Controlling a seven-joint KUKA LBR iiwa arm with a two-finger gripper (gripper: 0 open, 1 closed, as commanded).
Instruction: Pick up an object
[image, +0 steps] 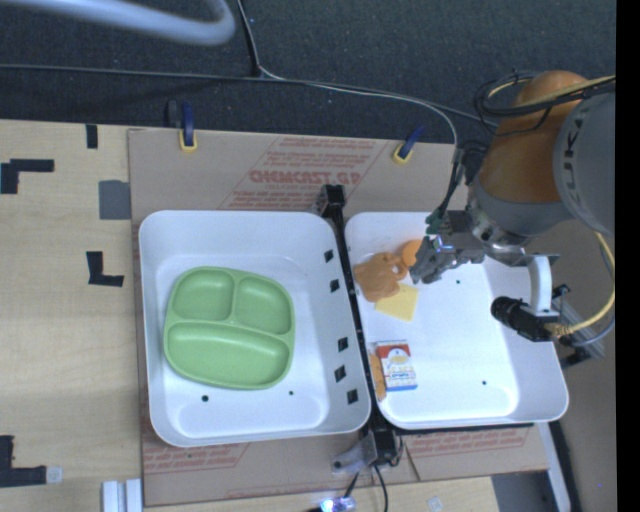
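Observation:
In the right bin (500, 400) an orange-brown lumpy toy (378, 276) lies near the left wall, with a yellow wedge (398, 302) just below it and a small orange piece (411, 249) at its upper right. A small white-and-red box (396, 366) lies lower down by the left wall. My gripper (430, 262) hangs over the upper part of this bin, right beside the small orange piece, its dark fingers pointing left and down toward the toys.
The left bin (160, 240) holds a green divided plate (230, 327). A black divider strip (345, 300) runs between the bins. Cables cross the back of the bench, and yellow clamps (187, 138) hold the cardboard base.

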